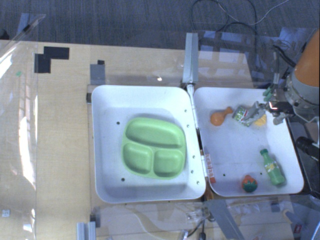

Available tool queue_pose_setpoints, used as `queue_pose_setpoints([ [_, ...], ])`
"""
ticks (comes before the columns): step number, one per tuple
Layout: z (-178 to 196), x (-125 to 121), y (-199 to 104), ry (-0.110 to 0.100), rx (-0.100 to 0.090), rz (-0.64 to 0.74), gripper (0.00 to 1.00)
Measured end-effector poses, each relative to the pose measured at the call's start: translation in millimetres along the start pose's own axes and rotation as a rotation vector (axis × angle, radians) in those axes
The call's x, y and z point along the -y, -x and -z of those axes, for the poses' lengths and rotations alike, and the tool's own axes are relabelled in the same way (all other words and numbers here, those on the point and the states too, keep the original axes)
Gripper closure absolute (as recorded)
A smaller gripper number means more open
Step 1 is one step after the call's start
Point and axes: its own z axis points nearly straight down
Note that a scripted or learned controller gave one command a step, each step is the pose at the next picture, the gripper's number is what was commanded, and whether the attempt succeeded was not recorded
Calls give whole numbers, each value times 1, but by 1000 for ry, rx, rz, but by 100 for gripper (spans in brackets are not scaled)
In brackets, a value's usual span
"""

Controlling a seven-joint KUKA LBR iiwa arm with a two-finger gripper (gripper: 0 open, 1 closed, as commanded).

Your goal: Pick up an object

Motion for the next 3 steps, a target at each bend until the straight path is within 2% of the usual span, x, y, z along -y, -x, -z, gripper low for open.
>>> queue_pose_setpoints([
  [1,-114,-85,31,-2,0,-83,0],
  [2,-182,-103,73,17,5,-65,0],
  [3,-165,-108,73,32,9,-63,100],
])
